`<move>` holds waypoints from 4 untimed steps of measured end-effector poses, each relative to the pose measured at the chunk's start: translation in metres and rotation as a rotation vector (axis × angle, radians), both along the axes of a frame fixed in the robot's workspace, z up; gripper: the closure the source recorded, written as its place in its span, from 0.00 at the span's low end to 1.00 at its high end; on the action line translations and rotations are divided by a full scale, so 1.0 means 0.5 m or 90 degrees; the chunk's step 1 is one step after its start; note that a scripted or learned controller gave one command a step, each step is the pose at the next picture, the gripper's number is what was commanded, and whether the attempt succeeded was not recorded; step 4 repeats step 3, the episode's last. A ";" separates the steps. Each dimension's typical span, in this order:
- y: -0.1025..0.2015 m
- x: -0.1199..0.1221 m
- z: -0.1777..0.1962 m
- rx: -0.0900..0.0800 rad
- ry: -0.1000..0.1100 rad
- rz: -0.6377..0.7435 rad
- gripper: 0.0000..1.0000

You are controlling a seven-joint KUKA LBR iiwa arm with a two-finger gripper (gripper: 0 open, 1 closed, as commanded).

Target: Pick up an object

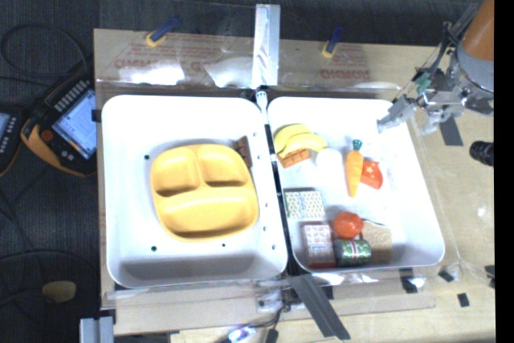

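Observation:
My gripper [419,124] hangs over the far right rim of the right bin [430,209], open, with nothing between its fingers. One light grey finger [389,118] points down-left over the bin's back right corner. Inside that bin lie a yellow banana [295,138], a white lump [328,159], an orange carrot [353,170] and a red piece [372,173] beside it. Nearer the front sit a checkered box [303,203], a red tomato [347,223], a pink box [316,240], a green can [353,252] and a tan block [378,235].
The left bin [120,197] holds a yellow divided tray [205,189] with a small brown block [242,149] at its far right corner. A clear plastic sheet [201,60] lies behind both bins. A handheld controller [68,124] rests on the floor at the left.

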State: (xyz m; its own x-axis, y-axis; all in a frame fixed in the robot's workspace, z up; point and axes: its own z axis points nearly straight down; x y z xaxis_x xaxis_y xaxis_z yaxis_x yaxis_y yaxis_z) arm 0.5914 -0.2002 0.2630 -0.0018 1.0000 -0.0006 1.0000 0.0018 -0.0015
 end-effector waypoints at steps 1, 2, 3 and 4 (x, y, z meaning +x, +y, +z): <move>-0.016 0.062 -0.334 0.001 -0.003 0.082 0.00; -0.012 0.062 -0.317 0.001 -0.002 0.084 1.00; 0.180 0.155 -0.133 0.000 -0.001 0.055 1.00; 0.180 0.155 -0.133 0.000 -0.001 0.055 1.00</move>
